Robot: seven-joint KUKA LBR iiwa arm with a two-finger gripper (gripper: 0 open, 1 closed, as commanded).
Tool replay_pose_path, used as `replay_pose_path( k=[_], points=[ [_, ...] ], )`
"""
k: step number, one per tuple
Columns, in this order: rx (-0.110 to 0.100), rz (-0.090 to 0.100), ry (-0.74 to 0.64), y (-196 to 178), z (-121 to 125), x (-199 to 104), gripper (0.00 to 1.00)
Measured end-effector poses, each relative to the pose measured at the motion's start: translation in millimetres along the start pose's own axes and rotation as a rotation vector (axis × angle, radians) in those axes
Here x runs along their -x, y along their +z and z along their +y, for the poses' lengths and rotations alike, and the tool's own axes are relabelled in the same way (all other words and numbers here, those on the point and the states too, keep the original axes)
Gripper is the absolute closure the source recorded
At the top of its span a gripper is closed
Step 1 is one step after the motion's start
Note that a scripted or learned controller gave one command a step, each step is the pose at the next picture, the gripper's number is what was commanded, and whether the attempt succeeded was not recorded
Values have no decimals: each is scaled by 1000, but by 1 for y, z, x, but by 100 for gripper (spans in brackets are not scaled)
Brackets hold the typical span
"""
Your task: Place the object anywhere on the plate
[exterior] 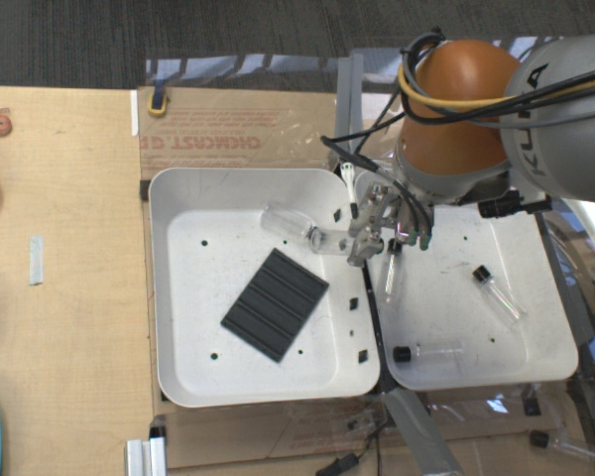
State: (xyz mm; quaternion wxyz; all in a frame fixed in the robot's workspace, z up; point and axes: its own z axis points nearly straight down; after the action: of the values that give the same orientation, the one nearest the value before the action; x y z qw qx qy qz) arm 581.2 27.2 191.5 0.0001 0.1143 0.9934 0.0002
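Note:
The plate [276, 303] is a black ribbed rectangle lying at a slant in the middle of the left bin [178, 266]. A clear plastic tube [290, 222] lies just above it, near the left bin's far right corner. My gripper [373, 238] hangs over the divide between the two bins, right of that tube and up-right of the plate. The arm's orange band and grey wrist [456, 107] cover the far part of the right bin. A thin clear tube [390, 274] shows just below the gripper; I cannot tell whether it is held.
The right bin [535, 365] holds a clear vial with a black cap [497, 291] and another capped vial [426, 352] near its front edge. Cables loop around the wrist. A cardboard sheet [238, 132] lies behind the left bin, and the wooden bench [59, 266] extends left.

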Motion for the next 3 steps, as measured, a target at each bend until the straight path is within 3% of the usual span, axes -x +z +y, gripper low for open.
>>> replay_pose_path(
  k=[1,2,3],
  points=[
    [1,-1,-323,-47,-56,-60,100],
    [2,-3,-743,-81,1,-33,100],
    [2,-4,-1306,-169,39,-36,100]
  ],
)
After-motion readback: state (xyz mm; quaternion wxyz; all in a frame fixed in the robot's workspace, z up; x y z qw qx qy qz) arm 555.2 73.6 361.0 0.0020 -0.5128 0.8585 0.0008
